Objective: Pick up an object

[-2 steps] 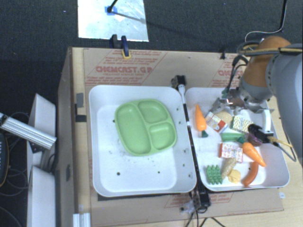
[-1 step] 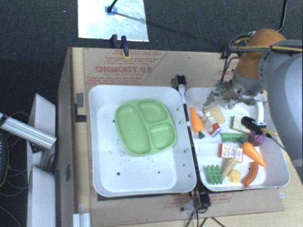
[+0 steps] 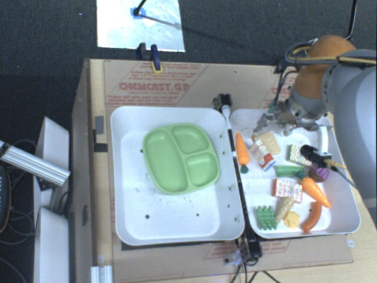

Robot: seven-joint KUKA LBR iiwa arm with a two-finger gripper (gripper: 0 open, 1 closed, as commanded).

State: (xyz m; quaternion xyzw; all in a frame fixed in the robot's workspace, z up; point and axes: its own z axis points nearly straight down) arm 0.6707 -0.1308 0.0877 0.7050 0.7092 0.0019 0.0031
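Arm: it reaches in from the upper right of the frame, probably because the small things lie in the right bin (image 3: 352, 217) under it.
Tool (image 3: 270, 121): it hangs low over the upper left corner of the right bin, near a beige block (image 3: 269, 141); I cannot tell if it is wide or narrow, and nothing is seen in it.
Right bin: carrots (image 3: 241, 149), a green comb-like piece (image 3: 266, 217), a red and white pack (image 3: 287, 189).
Left bin (image 3: 126, 175): a green divided plate (image 3: 181, 158).

Green tray (image 3: 181, 158) in L bin (image 3: 126, 217)
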